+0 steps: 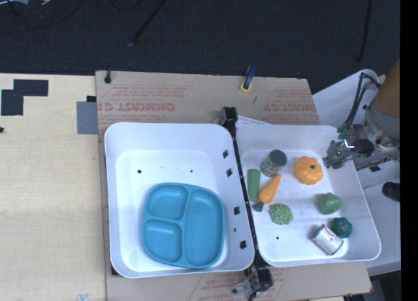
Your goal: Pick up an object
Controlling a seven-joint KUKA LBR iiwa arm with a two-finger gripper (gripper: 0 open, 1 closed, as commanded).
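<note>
While gripper point(337, 151) hovers, pumpkin point(307, 170) near (carrot point(269, 189) beyond)

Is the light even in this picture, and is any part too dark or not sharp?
In the camera view, the two white bins are bright and evenly lit; the floor behind the bench is nearly black. The blue tray and the small pumpkin look fairly sharp; the hand at the right bin's edge is soft and hard to read.

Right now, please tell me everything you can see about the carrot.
The carrot is a small orange toy, plastic by its look, tapered with its thin end pointing up and right. It lies tilted on the floor of the right bin, near that bin's left wall. Its thick lower end meets the green cylinder; its tip nearly reaches the can.
</note>
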